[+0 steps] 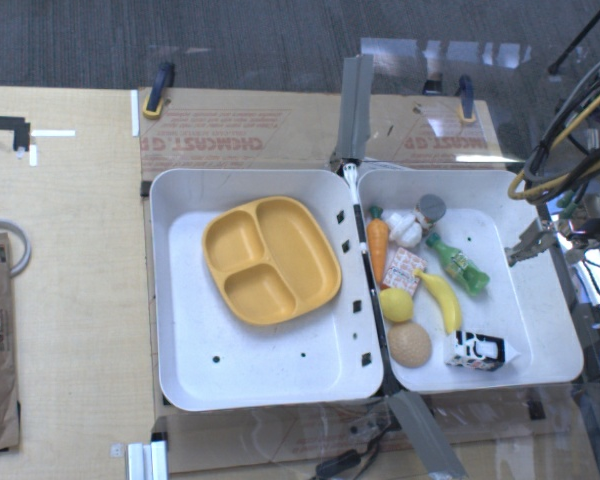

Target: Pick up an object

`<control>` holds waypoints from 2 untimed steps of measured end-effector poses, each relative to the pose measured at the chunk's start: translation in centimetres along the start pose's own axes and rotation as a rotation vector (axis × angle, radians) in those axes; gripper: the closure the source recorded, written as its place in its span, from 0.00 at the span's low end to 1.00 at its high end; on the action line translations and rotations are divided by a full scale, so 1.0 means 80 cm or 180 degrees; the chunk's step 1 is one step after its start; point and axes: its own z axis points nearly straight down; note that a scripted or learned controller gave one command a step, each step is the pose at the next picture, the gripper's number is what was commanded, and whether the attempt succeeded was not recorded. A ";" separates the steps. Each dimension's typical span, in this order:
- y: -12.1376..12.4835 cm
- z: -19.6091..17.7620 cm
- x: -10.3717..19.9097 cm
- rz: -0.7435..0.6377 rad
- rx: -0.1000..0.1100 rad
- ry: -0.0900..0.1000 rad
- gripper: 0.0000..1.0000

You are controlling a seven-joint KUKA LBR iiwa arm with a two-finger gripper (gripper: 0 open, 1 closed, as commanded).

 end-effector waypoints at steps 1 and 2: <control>0.045 -0.075 0.031 -0.0430 -0.0007 -0.0004 0.00; 0.093 0.061 0.059 -0.0032 0.0000 -0.0001 0.00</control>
